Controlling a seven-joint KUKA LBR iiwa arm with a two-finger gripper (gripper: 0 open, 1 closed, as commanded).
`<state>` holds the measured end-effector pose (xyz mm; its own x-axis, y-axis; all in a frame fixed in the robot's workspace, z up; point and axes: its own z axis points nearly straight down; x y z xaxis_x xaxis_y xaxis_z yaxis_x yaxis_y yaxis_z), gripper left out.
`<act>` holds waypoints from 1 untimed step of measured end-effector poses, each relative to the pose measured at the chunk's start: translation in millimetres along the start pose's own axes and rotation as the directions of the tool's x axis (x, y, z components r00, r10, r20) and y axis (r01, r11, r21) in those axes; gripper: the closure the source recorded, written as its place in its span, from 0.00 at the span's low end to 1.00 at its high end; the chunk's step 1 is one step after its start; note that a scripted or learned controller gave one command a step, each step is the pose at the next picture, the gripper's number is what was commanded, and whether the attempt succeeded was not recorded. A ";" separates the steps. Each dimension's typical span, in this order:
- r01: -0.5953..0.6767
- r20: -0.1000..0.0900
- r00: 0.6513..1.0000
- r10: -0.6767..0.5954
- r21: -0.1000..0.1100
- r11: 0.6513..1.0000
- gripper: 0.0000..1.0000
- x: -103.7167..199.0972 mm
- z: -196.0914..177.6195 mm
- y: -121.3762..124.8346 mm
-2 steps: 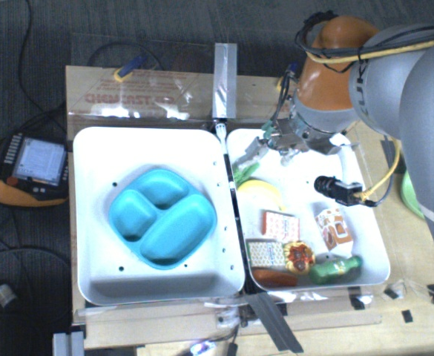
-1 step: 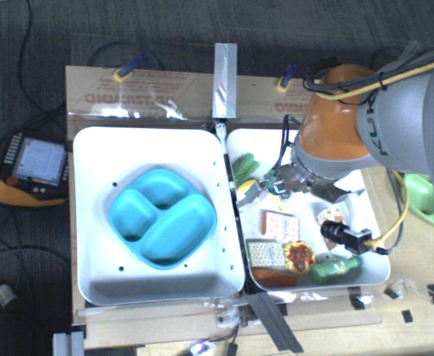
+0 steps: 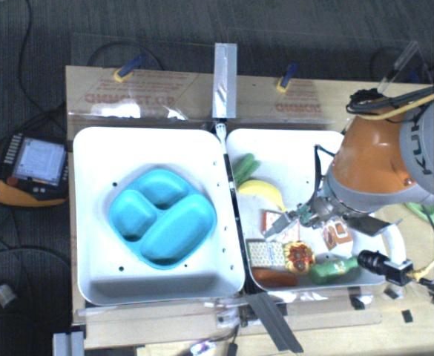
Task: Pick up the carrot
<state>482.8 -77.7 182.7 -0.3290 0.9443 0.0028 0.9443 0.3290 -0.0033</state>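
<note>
A grey robot arm with an orange band [image 3: 369, 162] reaches into the right white bin [image 3: 276, 143], its two-finger gripper [image 3: 285, 225] hovering above a small red-and-white packet [image 3: 270, 219]; whether it is open cannot be told. The reddish-orange carrot [image 3: 276, 278] lies along the bin's near wall, long axis running left to right. A blue sectioned plastic tray [image 3: 162, 215] sits in the left white bin [image 3: 98, 280].

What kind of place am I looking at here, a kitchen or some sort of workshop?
Most likely a robot lab: a grey and orange arm reaches over two white bins on a bench, one holding a blue tray, one toy food.
</note>
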 end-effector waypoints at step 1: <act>-0.257 0.001 0.966 0.257 -0.001 0.966 0.00 -20.3 -46.3 -6.8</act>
<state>483.3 -99.1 229.0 -0.0751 0.9972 0.0013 0.9972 0.0751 -0.0033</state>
